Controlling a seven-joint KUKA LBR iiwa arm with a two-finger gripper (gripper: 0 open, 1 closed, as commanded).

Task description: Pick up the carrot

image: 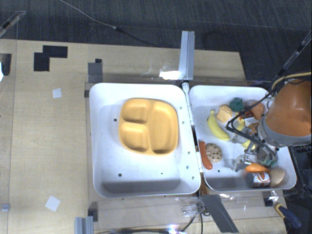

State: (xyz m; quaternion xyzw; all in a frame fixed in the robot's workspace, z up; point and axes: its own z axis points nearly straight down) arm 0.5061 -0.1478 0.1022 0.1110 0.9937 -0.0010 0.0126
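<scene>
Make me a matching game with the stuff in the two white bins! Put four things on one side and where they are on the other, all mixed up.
Things:
1. yellow plate
2. banana
3. cookie
4. carrot

Places:
A. right bin, right by the end effector, near the front edge
B. middle of the left bin
C. right bin, next to the red sausage
D. right bin, left part, farther back than the cookie

Right pairs: 1-B, 2-D, 3-C, 4-A
</scene>
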